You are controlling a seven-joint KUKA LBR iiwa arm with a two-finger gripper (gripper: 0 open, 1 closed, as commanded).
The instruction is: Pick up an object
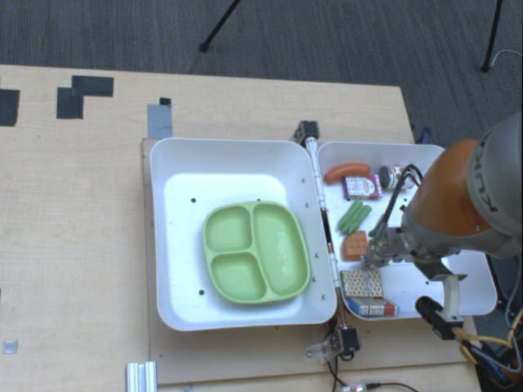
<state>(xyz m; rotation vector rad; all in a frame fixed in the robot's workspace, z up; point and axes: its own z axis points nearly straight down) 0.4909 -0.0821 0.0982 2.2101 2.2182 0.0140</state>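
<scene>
On the bench [73,219], the left bin [163,243] holds a divided plate [256,252] toward its near right corner. Right of that plate, the right bin [482,288] holds a sausage [346,171] farthest back, then a packet [360,188], pods [354,216], a cracker [354,245], and a box [362,283] nearest
</scene>
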